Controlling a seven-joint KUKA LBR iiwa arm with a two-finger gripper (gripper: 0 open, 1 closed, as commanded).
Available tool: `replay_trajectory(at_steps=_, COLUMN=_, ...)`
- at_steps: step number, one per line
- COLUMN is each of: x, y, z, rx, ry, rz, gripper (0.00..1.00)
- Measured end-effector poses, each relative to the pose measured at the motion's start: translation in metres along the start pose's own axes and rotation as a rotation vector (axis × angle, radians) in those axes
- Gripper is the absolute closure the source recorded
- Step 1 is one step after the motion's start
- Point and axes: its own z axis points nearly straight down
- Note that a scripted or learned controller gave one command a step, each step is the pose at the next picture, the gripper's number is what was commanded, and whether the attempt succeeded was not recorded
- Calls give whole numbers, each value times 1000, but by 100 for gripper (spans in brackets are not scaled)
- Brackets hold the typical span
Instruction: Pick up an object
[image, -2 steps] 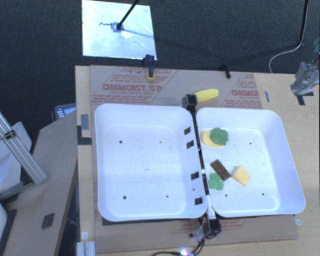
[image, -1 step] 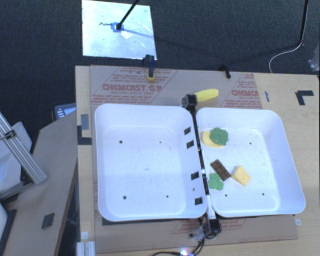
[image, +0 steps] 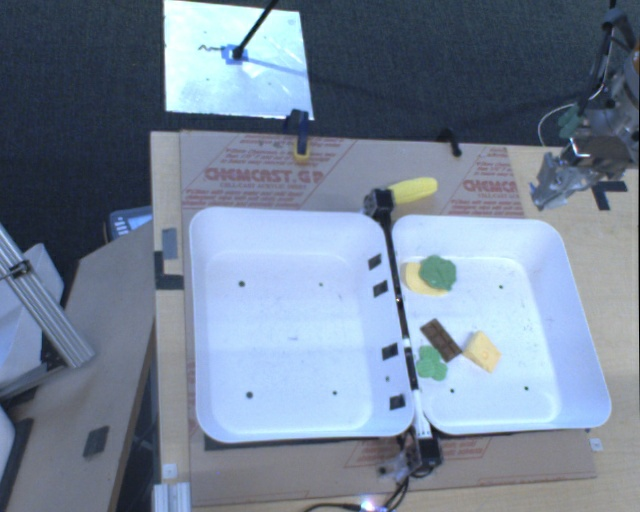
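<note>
The right bin (image: 560, 300) holds several small objects. A green leafy piece (image: 438, 270) lies on a yellow round piece (image: 418, 281) near its left wall. A brown block (image: 440, 339) lies toward the bin's middle, with a yellow wedge (image: 482, 352) to its right and a small green piece (image: 432, 364) just below it. My gripper (image: 556, 187) hangs at the upper right, above the bench beyond the right bin's far corner and well apart from all the objects. Nothing shows between its fingers.
The left bin (image: 215, 330) lies beside the right one, joined by a dark hinge strip (image: 397, 320). A yellow-handled tool (image: 408, 190) lies on the board behind the bins. A shiny metal plate (image: 238, 60) sits at the far back left.
</note>
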Motion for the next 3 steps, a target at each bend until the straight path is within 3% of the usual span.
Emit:
replay_trajectory(at_steps=1, x=42, y=-19, z=98, rx=0, ry=-1, rz=1, gripper=100)
replay_trajectory(at_steps=2, x=58, y=-47, z=-114, rx=-28, ry=-4, rz=3, gripper=100)
replay_trajectory(at_steps=3, x=-26, y=28, z=-104, rx=-11, ry=-7, rz=13, gripper=100)
